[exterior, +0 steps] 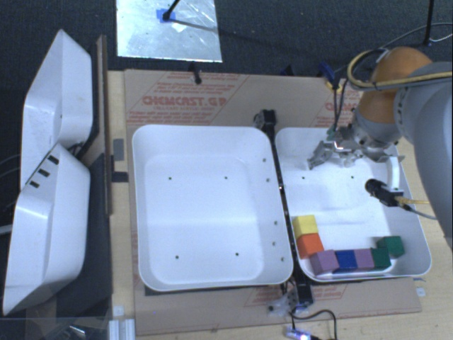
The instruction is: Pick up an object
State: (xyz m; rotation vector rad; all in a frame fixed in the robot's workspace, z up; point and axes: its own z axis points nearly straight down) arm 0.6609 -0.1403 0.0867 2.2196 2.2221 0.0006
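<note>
Inspecting the right-hand shallow white plastic bin (333,190), I find the candidate objects gathered along its lower edge, at the lower right of the frame: a small yellow cube (306,224), an orange cube (309,244) touching it from below, then a row made up of a purple block (324,261), a blue block (346,260), a second, paler purple block (364,258) and a dark green block (388,249) at the far end. All sit packed against one another and close to the bin wall.

The grey metal two-finger gripper (333,151) hangs over the upper part of the same bin, well apart from the blocks. Whether it is open or closed cannot be told from this angle; nothing is seen in its hold. The left-hand shallow white bin (205,204) carries no bearing on the pick.

Assessment of handling: the blocks appear rigid, light and smooth-faced, likely painted wood or plastic, so they should not deform or break but may slip under a shallow pinch. Flat opposing faces are the proper place to take hold. The yellow cube looks the best candidate, its upper and left sides standing free. Crowding is the chief risk: neighbours and the wall leave little clearance, and a descent could jam or scatter the row.
</note>
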